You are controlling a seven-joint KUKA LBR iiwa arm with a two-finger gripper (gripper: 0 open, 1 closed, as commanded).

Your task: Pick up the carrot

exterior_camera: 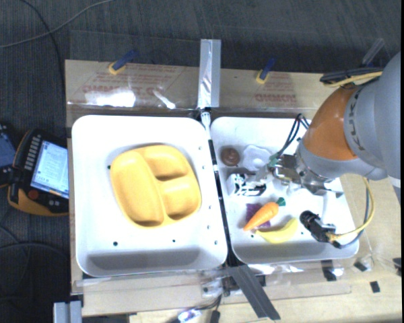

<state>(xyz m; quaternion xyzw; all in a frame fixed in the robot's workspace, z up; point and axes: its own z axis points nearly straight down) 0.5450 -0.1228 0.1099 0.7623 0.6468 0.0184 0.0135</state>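
The carrot (264, 213), orange with a small green tip, lies tilted in the lower middle of the right bin (343, 207). It rests next to a yellow banana (281, 232), with something purple (254, 212) tucked under its left end. My gripper (281, 169) hangs over the bin's centre, above and slightly right of the carrot and apart from it. The grey arm with its orange band (330, 130) comes in from the right and covers the bin's upper right part.
The right bin also holds a brown round piece (229, 155), a white object (256, 157) and a black-and-white toy (248, 186). A black cable plug (316, 226) dangles by the banana. In the left bin (94, 247) sits a yellow divided tray (156, 184).
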